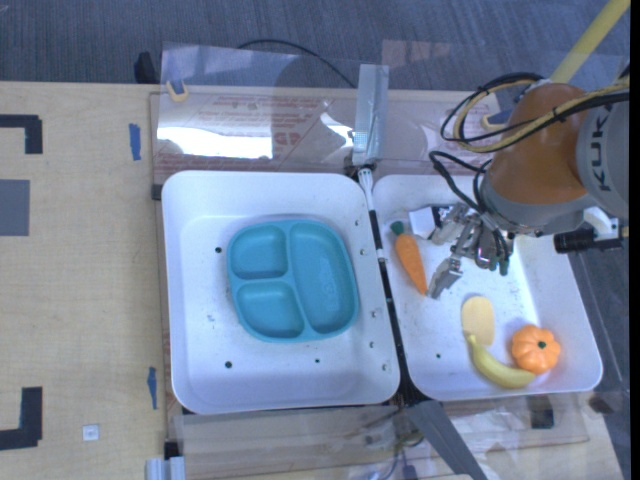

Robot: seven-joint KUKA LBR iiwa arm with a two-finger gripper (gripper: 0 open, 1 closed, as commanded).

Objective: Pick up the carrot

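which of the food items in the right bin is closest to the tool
The carrot, lying at the bin's left side, just left of the tool. The banana and the small orange pumpkin lie farther off, near the bin's front edge.

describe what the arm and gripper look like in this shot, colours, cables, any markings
The arm is grey with a broad orange band above the wrist and dark "KU" lettering on its grey casing. Yellow and black cables loop beside the band. The gripper is bare metallic silver with dark parts.
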